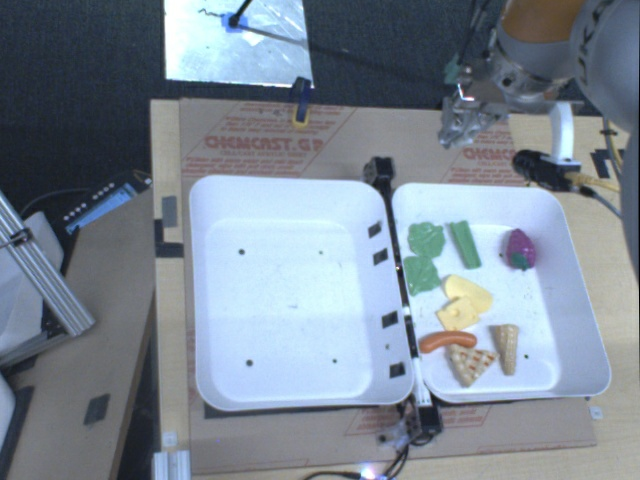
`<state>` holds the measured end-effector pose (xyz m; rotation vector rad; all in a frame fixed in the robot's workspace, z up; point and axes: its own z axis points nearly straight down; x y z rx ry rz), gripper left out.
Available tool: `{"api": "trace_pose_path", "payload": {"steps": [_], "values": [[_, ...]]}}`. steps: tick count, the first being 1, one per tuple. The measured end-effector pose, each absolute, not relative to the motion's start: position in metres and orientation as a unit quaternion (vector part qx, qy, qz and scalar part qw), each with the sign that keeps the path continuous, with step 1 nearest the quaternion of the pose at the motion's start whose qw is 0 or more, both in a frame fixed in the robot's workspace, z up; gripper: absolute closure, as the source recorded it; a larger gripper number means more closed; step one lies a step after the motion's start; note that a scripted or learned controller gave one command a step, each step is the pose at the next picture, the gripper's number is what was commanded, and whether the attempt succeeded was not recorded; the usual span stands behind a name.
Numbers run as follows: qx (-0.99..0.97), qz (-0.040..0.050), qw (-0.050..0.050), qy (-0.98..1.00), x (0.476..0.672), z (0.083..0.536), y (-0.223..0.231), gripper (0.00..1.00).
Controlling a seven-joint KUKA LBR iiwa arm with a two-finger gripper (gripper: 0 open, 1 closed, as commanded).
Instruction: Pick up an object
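Gripper point(462, 128) hovers above the right bin's point(575, 268) far edge, nothing visibly held; jaw opening is impossible to tell. Below it lie green pieces point(427, 238), purple fruit point(519, 249), cheese point(465, 303).

Two bins are sitting side by side on the worktop point(170, 268). The right bin point(580, 308) is holding several toy foods point(465, 308) clustered toward its left side. The gripper point(462, 128) is hanging behind the right bin's far edge.

Foil sheet point(238, 28) on dark floor beyond bench; yellow clamp point(300, 103) at cardboard's far edge
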<state>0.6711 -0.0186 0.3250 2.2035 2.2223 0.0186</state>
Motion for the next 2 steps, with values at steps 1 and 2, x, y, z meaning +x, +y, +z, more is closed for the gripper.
{"api": "trace_pose_path", "payload": {"steps": [1, 2], "values": [[0.704, 0.0031, 0.002, 0.71, 0.669, 0.369, 0.033, 1.0], [0.703, 0.0042, 0.002, 0.711, 0.669, 0.428, 0.09, 1.0]]}}
